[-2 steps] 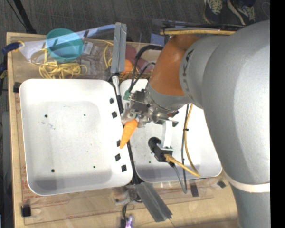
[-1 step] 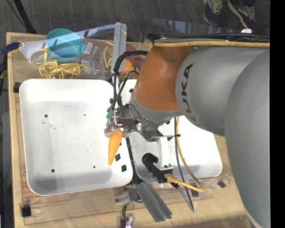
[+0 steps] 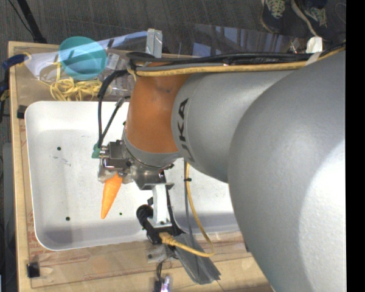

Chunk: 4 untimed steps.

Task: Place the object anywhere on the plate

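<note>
Camera view from above: the grey KUKA arm [image 3: 261,132] with its orange band sweeps in from the right and covers most of the shallow white plastic bin [image 3: 55,181]. Over the bin's middle hangs the 2-finger gripper [image 3: 112,174], and the orange plastic carrot [image 3: 110,196] sits with its thick end right at the fingers, tip pointing toward the bin's near wall. How far the fingers are parted, I cannot tell. Beyond the bin's far wall lies a teal cup-shaped object [image 3: 82,55] on a yellow cord tangle [image 3: 73,89].
</note>
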Available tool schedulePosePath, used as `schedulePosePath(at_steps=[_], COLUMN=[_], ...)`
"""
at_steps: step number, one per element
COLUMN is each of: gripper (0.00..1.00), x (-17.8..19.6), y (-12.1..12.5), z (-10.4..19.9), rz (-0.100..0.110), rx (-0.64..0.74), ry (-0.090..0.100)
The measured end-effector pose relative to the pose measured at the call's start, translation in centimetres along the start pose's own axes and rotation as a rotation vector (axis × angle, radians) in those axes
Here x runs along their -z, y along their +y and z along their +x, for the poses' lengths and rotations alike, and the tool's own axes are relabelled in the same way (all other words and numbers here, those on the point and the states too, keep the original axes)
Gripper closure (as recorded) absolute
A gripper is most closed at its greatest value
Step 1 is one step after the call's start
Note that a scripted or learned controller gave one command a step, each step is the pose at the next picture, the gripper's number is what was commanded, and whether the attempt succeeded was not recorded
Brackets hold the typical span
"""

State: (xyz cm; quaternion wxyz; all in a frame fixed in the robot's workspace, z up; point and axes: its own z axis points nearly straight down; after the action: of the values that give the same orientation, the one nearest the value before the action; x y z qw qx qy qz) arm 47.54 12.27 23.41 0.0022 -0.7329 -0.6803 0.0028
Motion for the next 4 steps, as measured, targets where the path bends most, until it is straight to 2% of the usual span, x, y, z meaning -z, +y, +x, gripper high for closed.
schedulePosePath(at_steps=[1, 2, 3, 4], gripper=[1.00, 1.00, 1.00, 1.00], x=[-4.4, -4.3, 0.0, 1.5], y=[1.0, 0.5, -0.2, 3.4], z=[-12.7, -5.2, 2.7, -3.4], rz=[-0.002, -0.005, -0.005, -0.004], rx=[0.133, 0.236, 0.467, 0.531], ry=[0.000, 0.000, 0.000, -0.001])
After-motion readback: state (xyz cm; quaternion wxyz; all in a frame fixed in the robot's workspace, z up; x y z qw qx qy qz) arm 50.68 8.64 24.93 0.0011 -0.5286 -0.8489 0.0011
